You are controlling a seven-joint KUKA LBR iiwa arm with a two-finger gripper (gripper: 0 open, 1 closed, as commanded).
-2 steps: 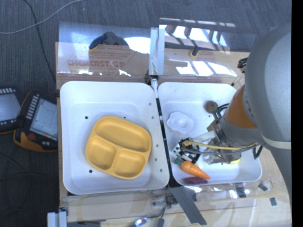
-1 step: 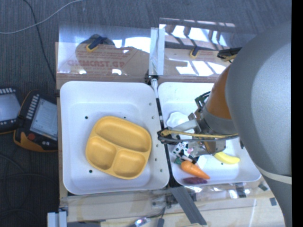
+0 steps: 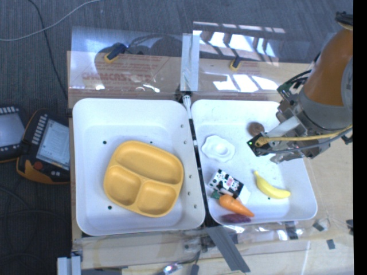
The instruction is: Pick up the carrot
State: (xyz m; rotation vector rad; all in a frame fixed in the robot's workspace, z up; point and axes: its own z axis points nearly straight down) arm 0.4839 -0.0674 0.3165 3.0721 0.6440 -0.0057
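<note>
Gripper (image 3: 274,149), aperture indiscernible, is hovering; carrot (image 3: 235,204) is lying at seven o'clock, needing a centred descent clearing the spotted box (image 3: 225,183).

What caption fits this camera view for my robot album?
Arm reaches over the right bin, where a carrot lies near a banana; yellow tray sits in the left bin.

Glossy plastic carrot (image 3: 235,204); smooth matt yellow plastic tray (image 3: 143,177).

The arm (image 3: 331,76) reaches in from the right, hand (image 3: 284,152) lowered.
</note>
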